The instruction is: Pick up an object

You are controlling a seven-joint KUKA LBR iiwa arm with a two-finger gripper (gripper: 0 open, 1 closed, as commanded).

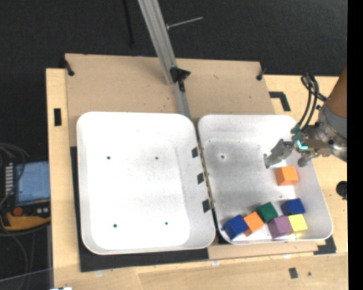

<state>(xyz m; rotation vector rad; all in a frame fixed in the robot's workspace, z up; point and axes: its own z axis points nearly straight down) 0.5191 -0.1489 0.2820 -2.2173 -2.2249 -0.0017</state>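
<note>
Orange cube [286, 175], small, matte, flat in right bin [230, 180]; tool [290, 156] spread wide just above, grasping nothing.

White bins [139, 234]; orange block [286, 175]; blue [235, 225], green [267, 211], purple [281, 225], yellow [298, 223] blocks.

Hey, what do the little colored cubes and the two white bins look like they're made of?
The cubes, such as the orange cube and the purple cube, look like painted wood or matte plastic: flat solid colors, crisp edges, no glare. The right bin and left bin look like thin molded white plastic, with rounded corners and grey scuffing.
</note>
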